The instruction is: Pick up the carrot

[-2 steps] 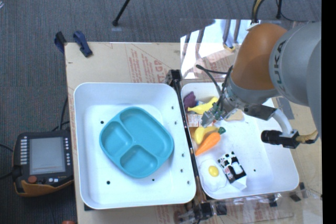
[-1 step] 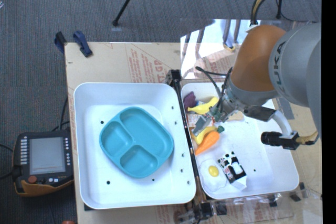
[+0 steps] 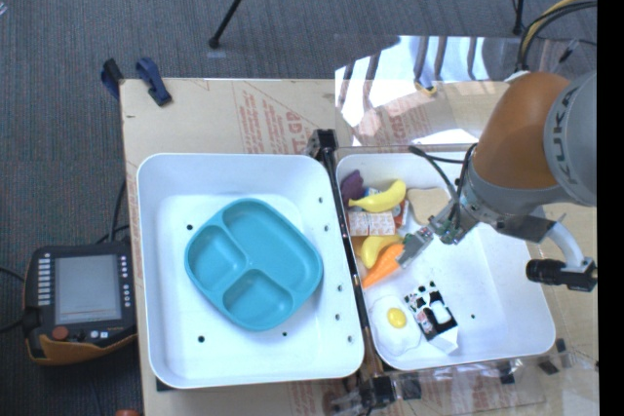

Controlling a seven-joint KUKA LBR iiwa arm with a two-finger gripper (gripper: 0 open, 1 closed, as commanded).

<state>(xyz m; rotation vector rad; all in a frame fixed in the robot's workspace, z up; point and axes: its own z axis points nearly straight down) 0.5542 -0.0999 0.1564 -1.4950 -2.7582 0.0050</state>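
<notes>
The carrot (image 3: 382, 266) is orange and lies tilted along the left side of the right bin (image 3: 507, 307), just below a yellow food piece (image 3: 373, 248). My gripper (image 3: 417, 245) hangs from the grey and orange arm that reaches in from the right. Its tip is right at the carrot's upper right end, and the view is too small to tell whether it touches it. The carrot still rests on the bin floor.
Crowded around the carrot are a banana (image 3: 383, 197), a purple item (image 3: 351, 182), a small printed pack (image 3: 371, 223), a fried egg (image 3: 394, 317) and a black-and-white item (image 3: 432, 311). The left bin (image 3: 166, 209) holds a blue divided plate (image 3: 253, 263).
</notes>
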